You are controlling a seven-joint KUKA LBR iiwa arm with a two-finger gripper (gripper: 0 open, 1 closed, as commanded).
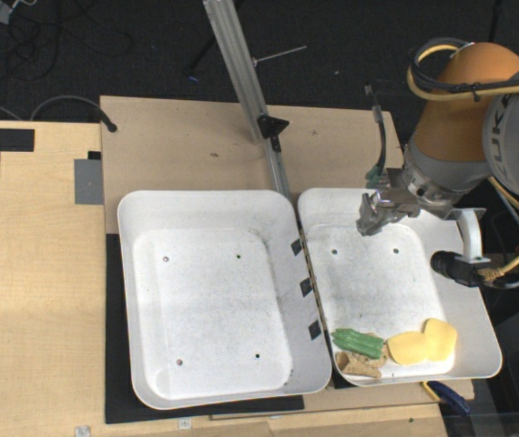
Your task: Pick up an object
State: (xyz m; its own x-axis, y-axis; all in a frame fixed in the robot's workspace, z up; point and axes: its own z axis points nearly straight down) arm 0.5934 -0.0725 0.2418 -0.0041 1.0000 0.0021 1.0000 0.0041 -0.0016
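2 shallow white bins sit side by side on the bench: the left bin [150, 244] and the right bin [478, 335]. The gripper [373, 215] hangs over the far part of the right bin, near its back wall, with nothing visible between its tips. At the near edge of that bin, well apart from the gripper, 3 objects cluster together: a green object [360, 341], a yellow object [423, 343] just beside it, and a small tan object [361, 364] touching the front wall.
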